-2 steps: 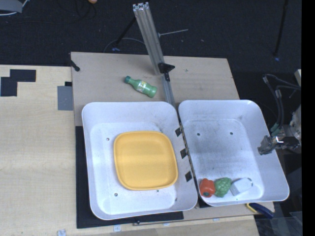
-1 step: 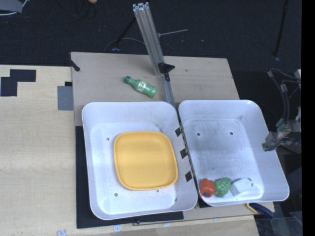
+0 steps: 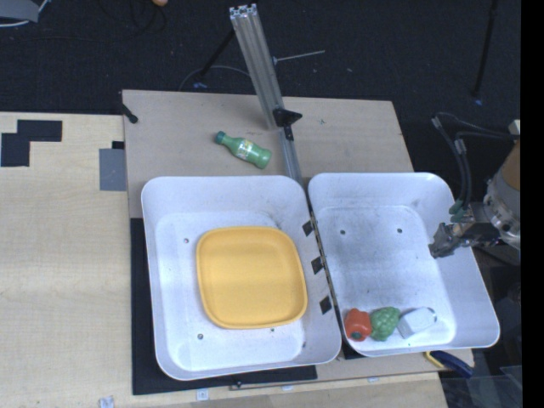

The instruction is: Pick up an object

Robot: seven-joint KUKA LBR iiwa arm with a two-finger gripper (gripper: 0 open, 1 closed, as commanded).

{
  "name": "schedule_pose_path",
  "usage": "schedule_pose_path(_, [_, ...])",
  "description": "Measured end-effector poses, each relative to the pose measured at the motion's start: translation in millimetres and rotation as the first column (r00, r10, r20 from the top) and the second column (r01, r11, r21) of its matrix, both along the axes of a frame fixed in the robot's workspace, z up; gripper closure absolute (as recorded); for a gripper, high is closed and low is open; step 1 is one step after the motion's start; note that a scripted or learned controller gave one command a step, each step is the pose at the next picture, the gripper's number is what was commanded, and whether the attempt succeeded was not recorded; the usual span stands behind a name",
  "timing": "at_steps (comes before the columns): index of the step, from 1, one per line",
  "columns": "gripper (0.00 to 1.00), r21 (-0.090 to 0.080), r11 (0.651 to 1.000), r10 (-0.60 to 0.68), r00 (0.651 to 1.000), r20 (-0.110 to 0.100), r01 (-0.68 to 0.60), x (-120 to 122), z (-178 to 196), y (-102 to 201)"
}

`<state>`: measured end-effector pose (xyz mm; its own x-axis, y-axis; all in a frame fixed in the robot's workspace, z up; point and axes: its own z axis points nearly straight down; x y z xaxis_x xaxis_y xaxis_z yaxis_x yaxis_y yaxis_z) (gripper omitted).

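Note:
A yellow square plate [image 3: 252, 276] lies flat in the left bin [image 3: 170, 202]. In the right bin [image 3: 374, 194], three small things sit along the near wall: a red one [image 3: 358, 324], a green knobbly one [image 3: 384, 322] and a white block [image 3: 416, 320]. My gripper [image 3: 444, 245] hangs at the right bin's right wall, well above and behind those three things. It is dark and small in the view, and nothing shows between its fingers.
A green bottle [image 3: 243, 149] lies on its side on the bench behind the left bin. A slanted aluminium post [image 3: 263, 66] rises behind the bins. Black clips [image 3: 316, 264] join the bins at the middle wall. Cables hang beside the arm at right.

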<state>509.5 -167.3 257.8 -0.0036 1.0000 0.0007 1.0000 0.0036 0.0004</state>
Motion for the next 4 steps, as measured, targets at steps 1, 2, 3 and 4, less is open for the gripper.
schedule_pose_path(1, [1.0, 0.0, 1.0, 0.0, 1.0, -0.002, 0.0, -0.8, -14.3, 49.4])
schedule_pose_path(2, [1.0, 0.0, 1.0, 0.0, 1.0, 0.0, 0.0, 1.7, -6.9, 98.9])
schedule_pose_path(3, [1.0, 0.0, 1.0, 0.001, 1.0, -0.001, -0.001, 8.3, -6.8, 158.3])
schedule_pose_path(4, [1.0, 0.0, 1.0, 0.001, 1.0, -0.001, -0.001, 6.3, -7.6, 218.9])
